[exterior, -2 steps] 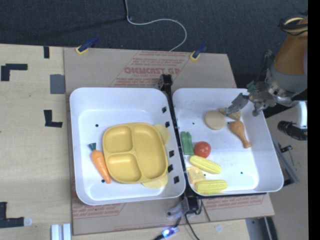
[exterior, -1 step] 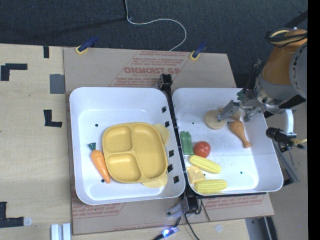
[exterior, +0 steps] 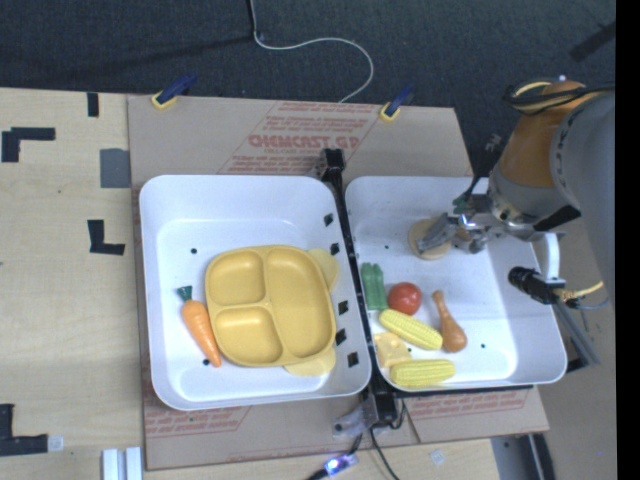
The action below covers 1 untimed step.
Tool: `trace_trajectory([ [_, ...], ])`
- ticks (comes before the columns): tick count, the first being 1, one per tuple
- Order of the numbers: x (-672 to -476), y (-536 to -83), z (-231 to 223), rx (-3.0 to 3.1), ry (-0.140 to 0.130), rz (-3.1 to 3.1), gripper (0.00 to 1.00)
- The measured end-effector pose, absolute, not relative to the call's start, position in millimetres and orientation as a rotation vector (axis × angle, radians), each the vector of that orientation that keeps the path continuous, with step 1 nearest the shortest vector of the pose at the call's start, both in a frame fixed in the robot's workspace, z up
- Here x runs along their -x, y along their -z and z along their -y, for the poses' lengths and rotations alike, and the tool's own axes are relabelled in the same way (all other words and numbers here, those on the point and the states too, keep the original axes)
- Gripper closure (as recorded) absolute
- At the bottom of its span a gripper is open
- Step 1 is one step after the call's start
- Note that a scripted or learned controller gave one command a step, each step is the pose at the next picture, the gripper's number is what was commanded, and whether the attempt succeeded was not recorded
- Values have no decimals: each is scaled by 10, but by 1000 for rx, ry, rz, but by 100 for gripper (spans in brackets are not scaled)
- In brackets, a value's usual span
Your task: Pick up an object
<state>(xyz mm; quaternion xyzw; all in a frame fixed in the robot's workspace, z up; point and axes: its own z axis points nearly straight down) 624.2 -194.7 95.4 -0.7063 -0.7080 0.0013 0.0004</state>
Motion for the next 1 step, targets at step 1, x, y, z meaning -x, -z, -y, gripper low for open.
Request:
trace_trajectory([
  [1,-6243,-843,1938,2218,-4,2225,0],
])
